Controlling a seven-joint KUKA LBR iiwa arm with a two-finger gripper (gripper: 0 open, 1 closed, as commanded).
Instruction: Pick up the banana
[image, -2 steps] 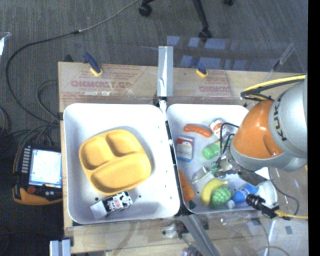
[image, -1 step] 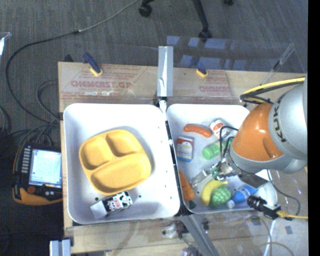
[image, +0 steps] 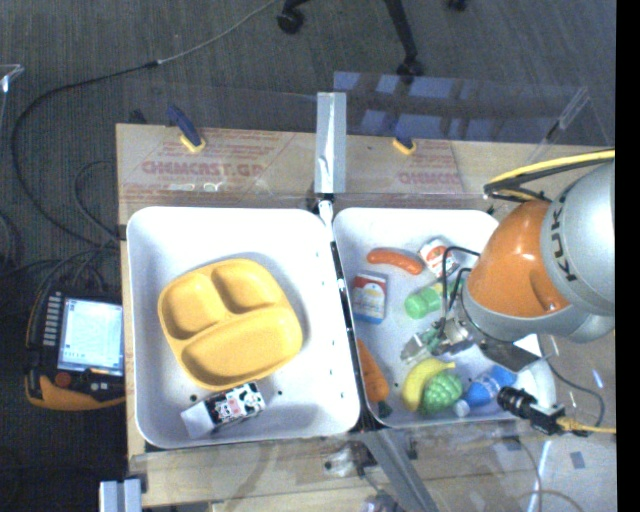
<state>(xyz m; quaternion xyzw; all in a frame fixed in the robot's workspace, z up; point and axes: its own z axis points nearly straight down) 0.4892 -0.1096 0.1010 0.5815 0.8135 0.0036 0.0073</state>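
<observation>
The yellow banana (image: 421, 379) lies in the right bin (image: 400, 225) near its front edge, curved, with a green bumpy fruit (image: 442, 392) touching its right end. My gripper (image: 430, 340) hangs just above and behind the banana, its metal fingers pointing down-left toward it. The grey and orange arm covers the bin's right side. Nothing shows between the fingers.
The right bin also holds a red sausage (image: 395, 261), a small carton (image: 369, 297), a green block (image: 424, 300), a carrot (image: 372, 375) and a blue item (image: 482, 392). The left bin (image: 150, 300) holds a yellow divided tray (image: 232, 320) and a small cow-print box (image: 225, 408).
</observation>
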